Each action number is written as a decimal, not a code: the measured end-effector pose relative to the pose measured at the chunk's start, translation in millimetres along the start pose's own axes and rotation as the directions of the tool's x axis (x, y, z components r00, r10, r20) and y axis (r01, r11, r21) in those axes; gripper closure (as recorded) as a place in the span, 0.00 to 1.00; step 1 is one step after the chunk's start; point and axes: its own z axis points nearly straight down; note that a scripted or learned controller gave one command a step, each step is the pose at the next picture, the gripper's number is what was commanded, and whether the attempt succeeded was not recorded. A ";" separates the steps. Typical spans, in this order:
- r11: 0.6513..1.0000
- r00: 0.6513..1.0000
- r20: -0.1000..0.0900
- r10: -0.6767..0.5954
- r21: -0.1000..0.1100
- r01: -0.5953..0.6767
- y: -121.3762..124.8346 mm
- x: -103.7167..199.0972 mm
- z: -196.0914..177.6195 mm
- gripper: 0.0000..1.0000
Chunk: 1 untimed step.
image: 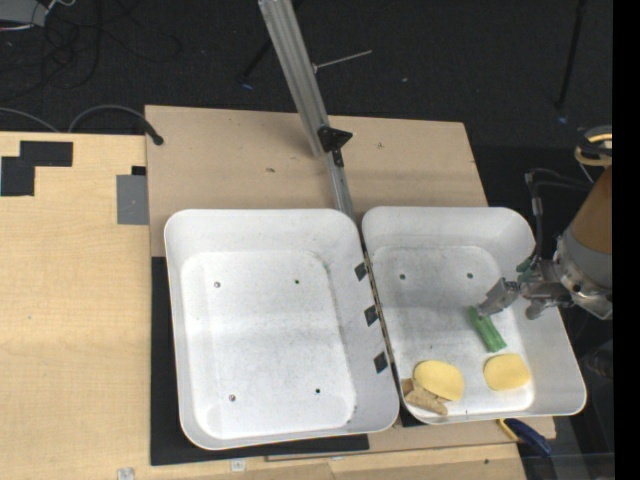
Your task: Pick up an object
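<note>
Inside the right bin (440, 230) lie two yellow pieces (439, 379) (507, 372), one green stick (489, 329) and one tan scrap (428, 400), all near its front edge. Gripper (512, 298) fingers spread, empty, just above the stick.

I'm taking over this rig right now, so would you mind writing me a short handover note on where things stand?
Gripper: over the right bin, near its right wall, just above the green stick; nothing visibly held.
Things: green stick, two yellow lumps and a tan scrap all lie toward the right bin's near end. Left bin sits alongside.
Done: no pick yet.
Left: grasp one object, probably the green stick, and lift it.
</note>
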 end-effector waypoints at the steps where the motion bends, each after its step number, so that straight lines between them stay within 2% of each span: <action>1: 1.000 1.000 0.000 0.000 0.000 0.000 -0.2 1.8 43.4 0.00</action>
